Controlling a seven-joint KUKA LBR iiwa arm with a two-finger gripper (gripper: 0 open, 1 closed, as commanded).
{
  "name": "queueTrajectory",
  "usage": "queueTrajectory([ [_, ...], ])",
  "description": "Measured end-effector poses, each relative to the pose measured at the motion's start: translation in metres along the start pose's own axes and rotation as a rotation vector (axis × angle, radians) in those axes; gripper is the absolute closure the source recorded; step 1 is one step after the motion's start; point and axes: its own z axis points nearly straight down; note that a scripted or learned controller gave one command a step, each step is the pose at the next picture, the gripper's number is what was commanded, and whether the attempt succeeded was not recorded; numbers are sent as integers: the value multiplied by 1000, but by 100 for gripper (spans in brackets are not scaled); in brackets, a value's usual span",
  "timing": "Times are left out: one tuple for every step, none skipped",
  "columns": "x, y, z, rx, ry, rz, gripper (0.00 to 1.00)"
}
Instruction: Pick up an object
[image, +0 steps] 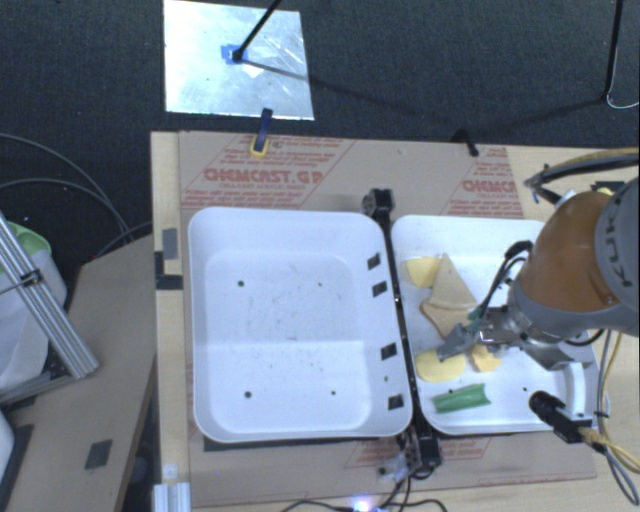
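Seen from above at a slant: a desk (300, 165) covered with a printed cardboard sheet, carrying two shallow white bins side by side. To the left, the left bin (290, 330), with only small dark specks on its floor. To the right, the right bin (415, 232), holding several food-like pieces: a pale yellow wedge (422, 270) near the top left corner, just beside it a tan triangular piece (450, 290) lying flat, lower down a round yellow piece (440, 366), a small yellow chunk (486, 360) close to it, and a green piece (461, 399) near the bottom wall of the bin. Reaching in from the right, the grey arm with its orange band (570, 260), placed over the right half of the right bin. At its end the jaws, low over the pieces, at the gripper (466, 338), between the tan triangular piece and the round yellow piece, touching or almost touching them. Cannot tell how wide the jaws stand, and cannot tell if anything is between them. Behind the desk, on dark carpet, a shiny metal plate (238, 60). On the far left, a slanted aluminium frame (45, 315).
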Motion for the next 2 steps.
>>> queueTrajectory([
  [-7, 6, -17, -19, -9, 8, 100],
  [46, -9, -103, -23, -8, 0, 100],
])
